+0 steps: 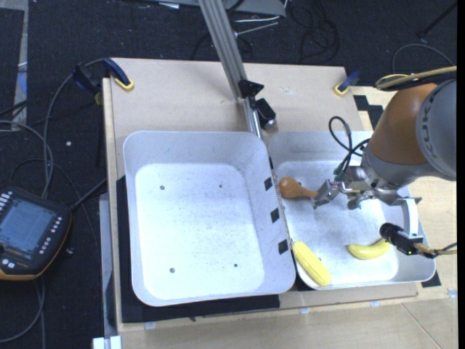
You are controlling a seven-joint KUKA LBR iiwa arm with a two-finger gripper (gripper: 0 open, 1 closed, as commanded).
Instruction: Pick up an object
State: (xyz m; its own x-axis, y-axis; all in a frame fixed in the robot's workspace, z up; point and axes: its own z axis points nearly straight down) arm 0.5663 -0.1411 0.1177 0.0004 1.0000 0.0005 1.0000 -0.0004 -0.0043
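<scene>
The claw point(325, 193) hangs low over the right bin point(341, 171), its tip just beside the narrow stem of a brown pear-shaped object point(293, 187) that lies near the bin's left wall. Whether its fingers are apart or closed I cannot tell, and nothing is visibly between them. I judge this object is the target because the claw points at it. A yellow corn cob point(311, 262) and a banana point(368, 249) lie well apart, toward the near rim. The left bin point(145, 147) sits beside it on the desk point(182, 86).

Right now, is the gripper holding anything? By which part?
Cannot tell. The gripper sits at the narrow end of the brown pear-shaped object, but no grip is visible.
</scene>
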